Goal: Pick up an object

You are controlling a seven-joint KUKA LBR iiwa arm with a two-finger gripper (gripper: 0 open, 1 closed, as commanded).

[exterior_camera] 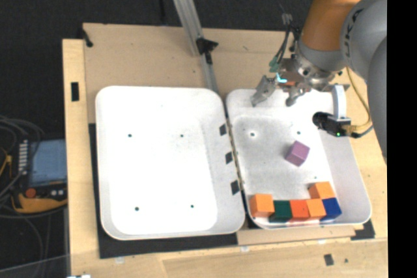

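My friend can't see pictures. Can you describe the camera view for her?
A grey and orange robot arm holds its open gripper above the right bin's far edge. A purple block sits mid-bin; orange, green and blue blocks line its near edge.

Plenty of open floor across the left bin (163, 159), bare from rim to rim. In the right bin (260, 159), wide free room around the purple block (298, 153), standing alone mid-floor, well apart from all else. Crowded near edge: a row of orange, green and blue blocks (296, 206) packed tight, touching, tucked against the wall. Claw (280, 93) hung spread over the far rim. Slanted metal post (189, 16) barred the gap behind both bins.
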